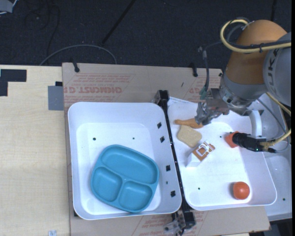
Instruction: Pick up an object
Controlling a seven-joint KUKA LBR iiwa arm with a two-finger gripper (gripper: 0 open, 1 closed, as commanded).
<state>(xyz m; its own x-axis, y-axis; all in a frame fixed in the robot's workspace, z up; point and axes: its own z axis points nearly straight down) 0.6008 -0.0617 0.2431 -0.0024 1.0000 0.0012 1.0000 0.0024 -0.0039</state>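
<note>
Because the pickable items cluster upper-centre in the right bin [265, 193], the gripper [206, 113] hovers over the orange piece [188, 123]. Whether its claw is wide or narrow cannot be told here.

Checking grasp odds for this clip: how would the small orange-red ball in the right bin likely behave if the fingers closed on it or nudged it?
The orange-red ball looks round and smooth, so it would probably roll if nudged, likely toward the right bin wall beside it. Its curved surface may squirt from between flat fingers unless gripped centred. It looks small, so probably light.
</note>
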